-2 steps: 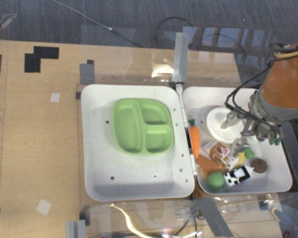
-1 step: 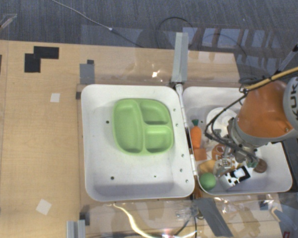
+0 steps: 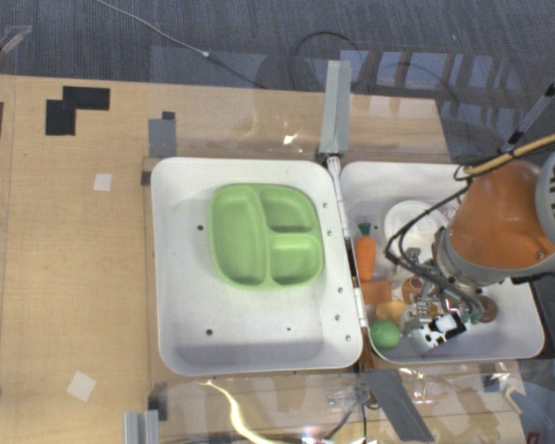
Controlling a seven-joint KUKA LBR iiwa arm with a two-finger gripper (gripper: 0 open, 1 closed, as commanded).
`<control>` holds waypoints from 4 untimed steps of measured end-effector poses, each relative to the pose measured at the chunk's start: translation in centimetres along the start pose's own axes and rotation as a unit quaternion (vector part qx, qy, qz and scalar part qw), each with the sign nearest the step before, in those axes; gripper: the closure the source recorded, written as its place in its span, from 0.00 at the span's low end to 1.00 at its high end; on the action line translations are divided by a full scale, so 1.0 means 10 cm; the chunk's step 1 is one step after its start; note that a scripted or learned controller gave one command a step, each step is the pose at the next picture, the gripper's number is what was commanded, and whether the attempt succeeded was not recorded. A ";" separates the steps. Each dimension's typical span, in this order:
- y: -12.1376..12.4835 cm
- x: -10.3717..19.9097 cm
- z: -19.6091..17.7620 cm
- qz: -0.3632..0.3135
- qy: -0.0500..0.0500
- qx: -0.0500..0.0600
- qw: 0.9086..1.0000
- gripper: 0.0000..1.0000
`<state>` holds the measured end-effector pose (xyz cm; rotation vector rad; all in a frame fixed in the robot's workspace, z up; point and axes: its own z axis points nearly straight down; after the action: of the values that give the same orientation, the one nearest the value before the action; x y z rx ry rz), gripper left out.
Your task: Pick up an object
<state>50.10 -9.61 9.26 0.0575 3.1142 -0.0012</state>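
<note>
A pale wooden surface (image 3: 65,248) on grey carpet bears two white bins. The claw (image 3: 435,317) hangs low in the right bin (image 3: 509,336) beside an orange carrot (image 3: 365,255); its grip cannot be told.

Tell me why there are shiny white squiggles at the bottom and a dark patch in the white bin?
In the camera view, the squiggles are lamp glare on a clear sheet; the dark patch is soft shadow inside the left bin, below the green plate.
</note>
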 end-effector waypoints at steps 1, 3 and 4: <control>-0.63 -1.24 0.05 -0.166 0.006 -0.001 0.986 0.00; -0.90 -0.63 0.03 -0.172 0.005 0.001 0.985 0.00; -0.65 -0.38 0.02 -0.098 0.003 0.001 0.995 0.00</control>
<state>53.70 -16.23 9.14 -0.2485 3.1119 -0.0090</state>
